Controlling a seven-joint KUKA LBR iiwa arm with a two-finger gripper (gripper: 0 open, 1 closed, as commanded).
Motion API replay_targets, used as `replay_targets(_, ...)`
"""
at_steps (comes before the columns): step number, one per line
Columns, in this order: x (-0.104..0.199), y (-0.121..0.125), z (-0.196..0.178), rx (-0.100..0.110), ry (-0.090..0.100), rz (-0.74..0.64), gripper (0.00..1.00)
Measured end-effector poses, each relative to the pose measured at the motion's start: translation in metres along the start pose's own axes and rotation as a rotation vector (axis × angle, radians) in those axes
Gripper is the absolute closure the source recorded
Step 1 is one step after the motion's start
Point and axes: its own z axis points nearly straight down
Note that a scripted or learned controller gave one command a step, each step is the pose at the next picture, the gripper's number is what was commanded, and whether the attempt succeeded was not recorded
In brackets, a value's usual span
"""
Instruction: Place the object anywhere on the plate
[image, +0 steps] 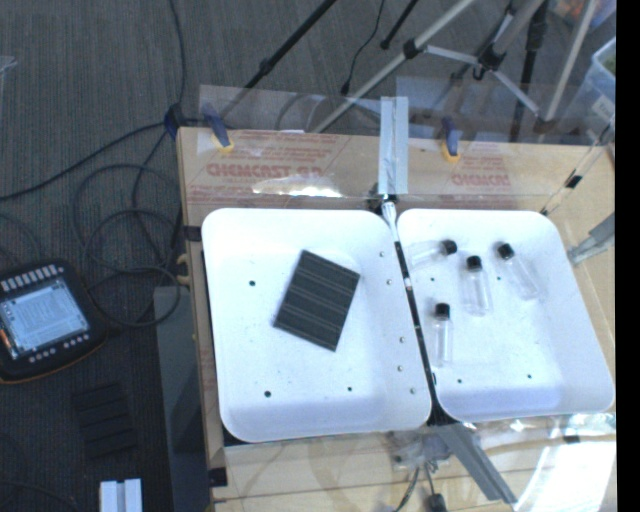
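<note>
- Two white bins sat side by side on the bench (300, 170), touching along the middle seam.
- Left bin (225, 300): one dark ribbed plate (317, 300), lying flat near the centre and turned at a slant to the bin walls. It was well clear of every rim, probably so a drop could land anywhere on it.
- Right bin (575, 340): four small clear vials with black caps, all lying on their sides.
  - One (440, 330) lay just beside the dividing wall, nearest the plate.
  - The others (474, 283) (518, 270) (432, 250) were scattered in the upper half, apart from one another.
- None of the vials was on the plate, so I judged the task not yet begun.
- A teach pendant (40, 320) rested on the floor to the left.
</note>
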Motion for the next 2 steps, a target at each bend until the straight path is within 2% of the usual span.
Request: replay_targets(2, 0.0, 0.0, 0.0, 0.0, 0.0, 0.0, 0.0)
